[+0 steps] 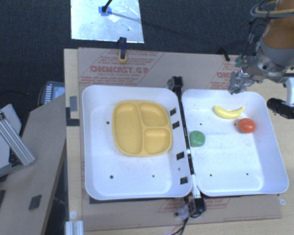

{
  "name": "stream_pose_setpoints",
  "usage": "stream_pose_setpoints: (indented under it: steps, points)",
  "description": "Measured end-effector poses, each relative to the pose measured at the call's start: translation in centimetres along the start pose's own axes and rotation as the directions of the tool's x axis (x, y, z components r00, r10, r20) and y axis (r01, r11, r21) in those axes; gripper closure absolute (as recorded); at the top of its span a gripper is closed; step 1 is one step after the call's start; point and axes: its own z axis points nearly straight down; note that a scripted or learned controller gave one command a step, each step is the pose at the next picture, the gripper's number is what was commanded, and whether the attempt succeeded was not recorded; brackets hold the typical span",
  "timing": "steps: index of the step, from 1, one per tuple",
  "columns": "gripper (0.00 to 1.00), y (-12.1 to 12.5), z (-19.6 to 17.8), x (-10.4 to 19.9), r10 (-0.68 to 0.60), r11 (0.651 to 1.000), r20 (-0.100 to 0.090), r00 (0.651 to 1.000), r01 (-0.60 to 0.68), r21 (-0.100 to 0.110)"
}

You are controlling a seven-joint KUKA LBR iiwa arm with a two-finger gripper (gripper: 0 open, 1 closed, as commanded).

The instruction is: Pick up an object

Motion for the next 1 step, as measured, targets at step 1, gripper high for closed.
stream_pose_setpoints:
  steps: [1]
  points:
    - [1.0,0.54,0.97,5.06,-0.001,1.0,-0.001,1.0,0.001,0.0]
